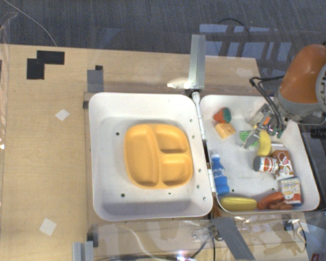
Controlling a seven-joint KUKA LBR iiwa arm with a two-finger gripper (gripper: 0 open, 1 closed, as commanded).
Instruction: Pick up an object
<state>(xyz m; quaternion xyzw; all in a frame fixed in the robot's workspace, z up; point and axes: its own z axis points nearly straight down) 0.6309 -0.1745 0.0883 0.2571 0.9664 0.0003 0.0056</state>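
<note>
Camera view: pick not yet done, as far as visible. Gripper sits low in right bin, tips just beside a banana and a green item; contact w/ either can't be confirmed, nothing seen lifted. Finger state: cannot tell, detail too small. Other candidates lie loose: can, blue bottle at the divider, yellow corn at near wall. Left bin holds a yellow tray. Arm enters from right, wrist angled down-left over the bin. Remaining, by judgement: secure grip, lift clear.
</note>
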